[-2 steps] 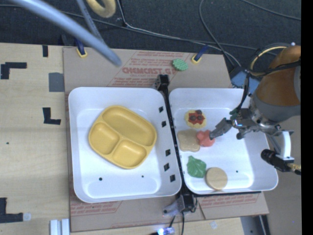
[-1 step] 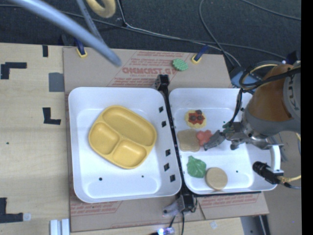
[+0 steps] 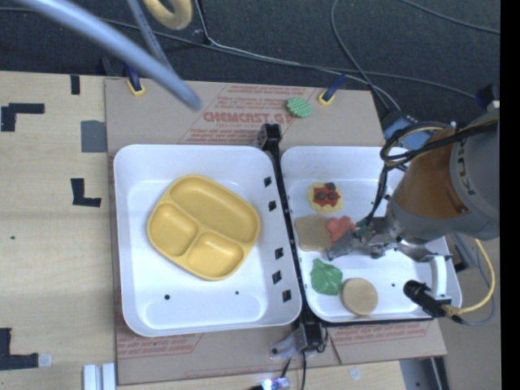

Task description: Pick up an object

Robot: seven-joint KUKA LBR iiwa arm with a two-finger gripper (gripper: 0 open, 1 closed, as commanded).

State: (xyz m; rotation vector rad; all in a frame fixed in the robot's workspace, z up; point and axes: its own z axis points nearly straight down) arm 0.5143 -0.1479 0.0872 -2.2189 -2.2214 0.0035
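Observation:
The right bin (image 3: 406, 173) holds several small food toys. A yellow piece with red toppings (image 3: 326, 196) lies near the back. A flat tan slice (image 3: 309, 232) sits beside a small red piece (image 3: 338, 227). Nearer the front are a green leafy piece (image 3: 326, 278) and a round tan biscuit (image 3: 359, 296). My gripper (image 3: 341, 247) reaches in from the right, low over the bin floor. Its tip is just below the red piece and above the green one. Nothing is visibly held.
The left bin (image 3: 130, 242) carries a yellow three-compartment plate (image 3: 203, 226). A black divider (image 3: 280, 218) runs between the bins. A green dotted object (image 3: 299, 108) lies on the cardboard behind the bins. Cables cross the dark floor beyond.

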